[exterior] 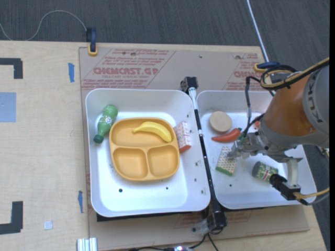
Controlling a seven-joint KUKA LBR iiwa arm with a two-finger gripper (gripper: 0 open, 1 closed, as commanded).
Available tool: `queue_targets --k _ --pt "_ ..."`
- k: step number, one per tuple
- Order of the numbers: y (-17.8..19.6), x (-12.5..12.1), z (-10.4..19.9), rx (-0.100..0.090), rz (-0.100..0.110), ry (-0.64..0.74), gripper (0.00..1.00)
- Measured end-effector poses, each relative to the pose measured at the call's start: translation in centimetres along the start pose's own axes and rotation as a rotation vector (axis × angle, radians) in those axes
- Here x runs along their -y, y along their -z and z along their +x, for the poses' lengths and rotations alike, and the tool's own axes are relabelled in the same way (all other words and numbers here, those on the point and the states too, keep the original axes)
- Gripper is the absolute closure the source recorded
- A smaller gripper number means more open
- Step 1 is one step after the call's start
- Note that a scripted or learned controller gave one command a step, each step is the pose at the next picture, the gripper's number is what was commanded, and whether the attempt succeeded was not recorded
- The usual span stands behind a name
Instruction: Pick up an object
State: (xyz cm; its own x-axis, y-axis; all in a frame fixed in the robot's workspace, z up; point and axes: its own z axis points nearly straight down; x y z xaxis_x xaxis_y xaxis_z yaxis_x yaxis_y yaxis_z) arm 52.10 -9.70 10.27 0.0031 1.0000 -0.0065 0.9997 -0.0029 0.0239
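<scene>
Camera view looks down on two white bins set side by side on a brown board printed in red with "CHEMCAST GP", the smaller lines under it too fine to read. Left bin (104,192) holds an orange divided plate (145,149) with a yellow banana (153,129) lying in its long upper section; a green bottle (105,121) with a white label lies tilted just beside the plate's left edge, and a small red-and-white carton (182,135) leans at the plate's right edge, its print unreadable. Right bin (246,196) holds a round tan disc (220,122) near the top, a red chili pepper (226,136) just below it, a green-and-white patterned sponge (226,161) lower down, and a small dark green can (264,170) on its side to the right, its label too small to read. Grey and orange arm reaches in from the right, and its gripper (239,146) sits low over the right bin between the pepper and the sponge, close to the sponge's upper edge; whether it is spread or closed I cannot tell, and nothing can be seen held in it. A blue-handled clamp (91,40) grips the board's upper left corner
</scene>
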Motion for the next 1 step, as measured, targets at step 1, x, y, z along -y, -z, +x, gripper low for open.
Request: queue_targets --k 1 --pt "8.29 0.29 8.48 -0.008 0.023 0.004 1.0"
